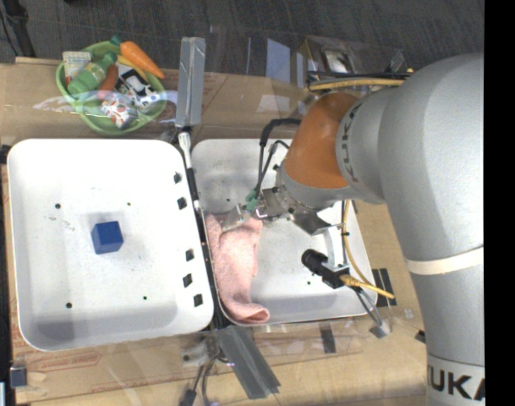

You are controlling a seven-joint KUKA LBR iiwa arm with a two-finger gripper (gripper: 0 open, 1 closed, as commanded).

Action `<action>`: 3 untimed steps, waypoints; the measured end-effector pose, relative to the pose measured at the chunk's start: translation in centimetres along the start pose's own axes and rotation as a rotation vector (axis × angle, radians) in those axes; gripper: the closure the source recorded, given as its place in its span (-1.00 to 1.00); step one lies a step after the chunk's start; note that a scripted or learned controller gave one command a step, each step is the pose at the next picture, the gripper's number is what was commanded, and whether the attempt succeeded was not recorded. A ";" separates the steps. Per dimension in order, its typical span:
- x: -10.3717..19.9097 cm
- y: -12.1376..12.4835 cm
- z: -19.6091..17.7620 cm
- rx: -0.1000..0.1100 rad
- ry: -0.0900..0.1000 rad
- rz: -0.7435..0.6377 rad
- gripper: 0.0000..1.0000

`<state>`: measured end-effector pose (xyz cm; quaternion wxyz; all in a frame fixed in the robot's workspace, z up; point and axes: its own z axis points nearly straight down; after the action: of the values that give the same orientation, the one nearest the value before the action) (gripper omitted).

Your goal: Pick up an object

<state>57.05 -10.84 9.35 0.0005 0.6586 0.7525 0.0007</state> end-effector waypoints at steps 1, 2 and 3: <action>0.0 0.1 -1.0 0.001 0.000 -0.004 1.00; 0.0 0.1 -1.1 0.000 0.000 -0.004 -1.00; 0.7 1.0 0.0 -0.001 -0.003 -0.043 -1.00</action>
<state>57.92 -10.01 9.33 0.0020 0.6422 0.7665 0.0002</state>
